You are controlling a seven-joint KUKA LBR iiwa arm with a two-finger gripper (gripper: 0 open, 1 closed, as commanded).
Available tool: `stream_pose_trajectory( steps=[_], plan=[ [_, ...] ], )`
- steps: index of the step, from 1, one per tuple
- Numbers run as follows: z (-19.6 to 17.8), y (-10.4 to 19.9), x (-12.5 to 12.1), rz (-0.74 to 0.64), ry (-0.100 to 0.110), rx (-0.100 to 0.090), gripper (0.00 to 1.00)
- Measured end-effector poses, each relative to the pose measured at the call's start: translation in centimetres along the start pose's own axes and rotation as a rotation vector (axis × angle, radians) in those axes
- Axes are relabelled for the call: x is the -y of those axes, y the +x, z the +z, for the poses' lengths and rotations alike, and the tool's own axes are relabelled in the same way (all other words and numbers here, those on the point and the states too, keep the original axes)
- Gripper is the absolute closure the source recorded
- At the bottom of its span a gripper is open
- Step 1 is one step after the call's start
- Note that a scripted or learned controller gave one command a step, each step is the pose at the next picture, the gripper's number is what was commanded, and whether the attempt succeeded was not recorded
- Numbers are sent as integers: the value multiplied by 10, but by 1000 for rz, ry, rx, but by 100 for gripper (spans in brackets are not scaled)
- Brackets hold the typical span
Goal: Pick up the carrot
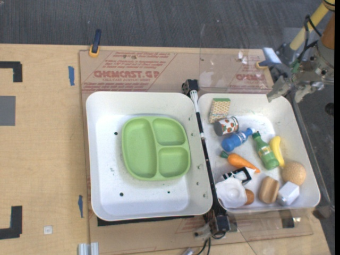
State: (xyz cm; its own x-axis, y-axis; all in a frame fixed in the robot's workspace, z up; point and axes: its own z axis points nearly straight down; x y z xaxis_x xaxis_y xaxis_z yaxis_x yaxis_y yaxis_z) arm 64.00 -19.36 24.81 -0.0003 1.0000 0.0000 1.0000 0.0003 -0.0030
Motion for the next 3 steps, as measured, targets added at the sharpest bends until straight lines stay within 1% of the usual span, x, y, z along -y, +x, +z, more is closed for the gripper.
stream_pose_trajectory(
  steps=[1, 2, 3],
  plan=[
    [63, 41, 69, -36, 5, -3, 0],
    [128, 63, 93, -81, -14, 6, 0],
    [159, 98, 147, -38, -21, 7, 0]
  ],
)
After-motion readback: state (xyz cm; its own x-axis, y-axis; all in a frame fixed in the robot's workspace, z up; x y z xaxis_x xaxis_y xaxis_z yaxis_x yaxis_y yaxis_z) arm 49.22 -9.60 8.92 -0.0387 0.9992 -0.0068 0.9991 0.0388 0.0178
